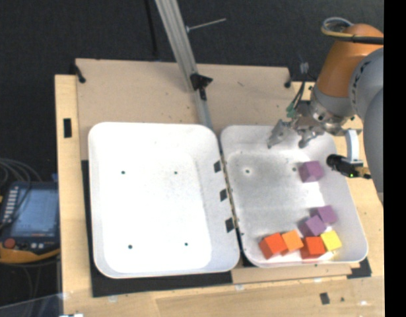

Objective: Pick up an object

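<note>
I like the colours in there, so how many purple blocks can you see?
3. One purple block sits alone near the right bin's far side; two more touch each other in the near corner beside the orange and yellow blocks. None looks hidden.

In my right bin [255, 197] one purple block [311, 171] lies alone; two purple blocks [319, 220], three orange [292, 244] and one yellow [331, 240] cluster near-right.

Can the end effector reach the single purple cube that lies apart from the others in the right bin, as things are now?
Probably yes. The end effector hangs over the far end of the right bin, and the lone purple cube lies just nearer, with bare bin floor around it and nothing over it.
</note>
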Robot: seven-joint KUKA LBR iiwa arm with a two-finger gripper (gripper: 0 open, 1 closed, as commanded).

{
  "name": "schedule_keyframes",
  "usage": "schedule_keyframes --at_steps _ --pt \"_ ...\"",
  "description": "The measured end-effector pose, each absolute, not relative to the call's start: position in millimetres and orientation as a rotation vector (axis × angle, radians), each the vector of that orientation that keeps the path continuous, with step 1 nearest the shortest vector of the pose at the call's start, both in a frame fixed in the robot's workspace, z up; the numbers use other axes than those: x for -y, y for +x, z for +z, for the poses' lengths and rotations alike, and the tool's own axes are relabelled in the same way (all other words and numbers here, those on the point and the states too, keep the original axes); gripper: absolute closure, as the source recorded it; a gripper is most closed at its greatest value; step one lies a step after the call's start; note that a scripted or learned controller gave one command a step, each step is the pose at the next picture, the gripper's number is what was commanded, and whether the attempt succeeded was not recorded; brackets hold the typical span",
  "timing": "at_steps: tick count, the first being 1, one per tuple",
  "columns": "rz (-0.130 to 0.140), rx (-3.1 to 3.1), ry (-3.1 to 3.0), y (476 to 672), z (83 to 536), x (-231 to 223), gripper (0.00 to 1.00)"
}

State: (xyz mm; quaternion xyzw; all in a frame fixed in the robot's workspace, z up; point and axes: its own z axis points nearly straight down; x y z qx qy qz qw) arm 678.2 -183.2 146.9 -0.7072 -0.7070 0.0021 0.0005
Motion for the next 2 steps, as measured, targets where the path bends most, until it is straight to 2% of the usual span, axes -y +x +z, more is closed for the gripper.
schedule_keyframes --at_steps 1,2 --pt "0.006 2.224 -2.217 677.6 95 184 0.0" --pt "0.0 2.233 -2.221 679.9 111 185 1.0"
